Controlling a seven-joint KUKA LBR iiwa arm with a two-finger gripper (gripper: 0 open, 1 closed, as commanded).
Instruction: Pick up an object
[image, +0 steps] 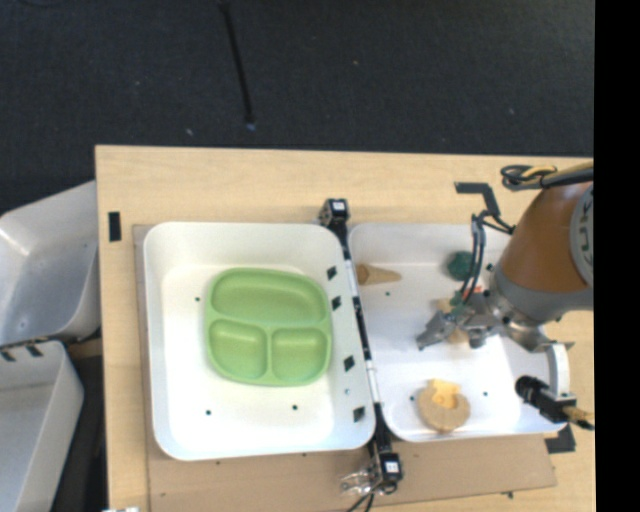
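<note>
Two white bins: left bin (160, 330), right bin (400, 250). One green divided plate (268, 325), left bin. Right bin: one tan cone-shaped piece (378, 274), one dark green object (459, 265), one round tan item with yellow top (443, 404).

Two bins sit side by side on the bench (230, 180). The left bin (170, 400) holds a divided tray (268, 325) near its centre. In the right bin (400, 250), a cone (377, 274) lies beside the shared wall, a small object (459, 265) at the rear, and a round biscuit (443, 405) at the front. The gripper (455, 333) hangs over the middle, between them.
</note>
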